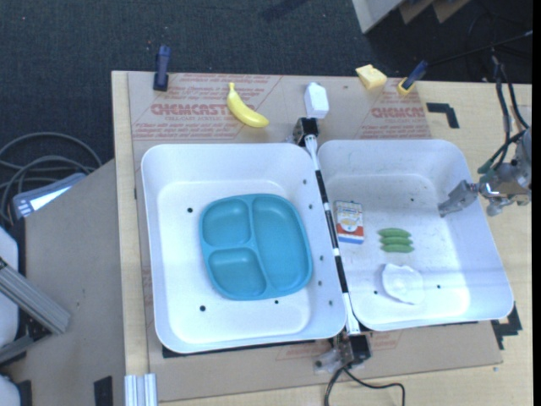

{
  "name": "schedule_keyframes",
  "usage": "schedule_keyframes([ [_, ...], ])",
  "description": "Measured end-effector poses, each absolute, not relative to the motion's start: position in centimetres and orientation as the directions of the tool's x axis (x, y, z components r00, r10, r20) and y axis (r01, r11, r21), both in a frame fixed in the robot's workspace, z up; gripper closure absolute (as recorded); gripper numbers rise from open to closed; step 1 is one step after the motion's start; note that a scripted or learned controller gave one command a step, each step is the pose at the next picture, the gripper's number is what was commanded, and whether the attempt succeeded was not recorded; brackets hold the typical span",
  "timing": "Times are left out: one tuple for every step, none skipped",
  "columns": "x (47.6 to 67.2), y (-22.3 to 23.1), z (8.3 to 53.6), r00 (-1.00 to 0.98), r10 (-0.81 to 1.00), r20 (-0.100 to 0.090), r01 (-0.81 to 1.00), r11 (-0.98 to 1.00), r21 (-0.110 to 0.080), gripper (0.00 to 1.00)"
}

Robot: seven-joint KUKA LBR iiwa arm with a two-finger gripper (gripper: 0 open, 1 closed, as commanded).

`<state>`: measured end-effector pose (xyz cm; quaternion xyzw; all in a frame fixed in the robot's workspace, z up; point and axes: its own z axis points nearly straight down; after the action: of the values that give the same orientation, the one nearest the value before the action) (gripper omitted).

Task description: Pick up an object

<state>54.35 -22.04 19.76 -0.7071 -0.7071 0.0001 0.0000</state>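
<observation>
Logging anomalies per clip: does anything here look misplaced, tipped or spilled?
Mostly tidy. Two items sit outside the bins on the cardboard behind them: a banana behind the left bin and a yellow block behind the right bin. The blue plate lies slightly askew. Nothing spilled.

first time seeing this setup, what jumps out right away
The blue divided plate dominates, lying in the middle of the left bin. The right bin holds three small things: a small carton near the divider, a green pea pod beside it, and a white lump nearer the front. A yellow banana lies on the bench behind the left bin, and the gripper hangs over the right bin's right side.
</observation>
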Motion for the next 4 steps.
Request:
schedule_keyframes([
  [55.9, -14.2, 9.7, -0.002, 1.000, 0.002, 1.000, 0.002, -0.003, 0.00],
  [52.4, -10.4, 8.4, 0.000, 1.000, 0.001, 1.000, 0.000, -0.002, 0.00],
  [52.4, -10.5, 9.4, 0.001, 1.000, 0.000, 1.000, -0.001, 0.000, 1.00],
  [52.4, -10.5, 9.4, 0.001, 1.000, 0.000, 1.000, -0.001, -0.001, 0.00],
])
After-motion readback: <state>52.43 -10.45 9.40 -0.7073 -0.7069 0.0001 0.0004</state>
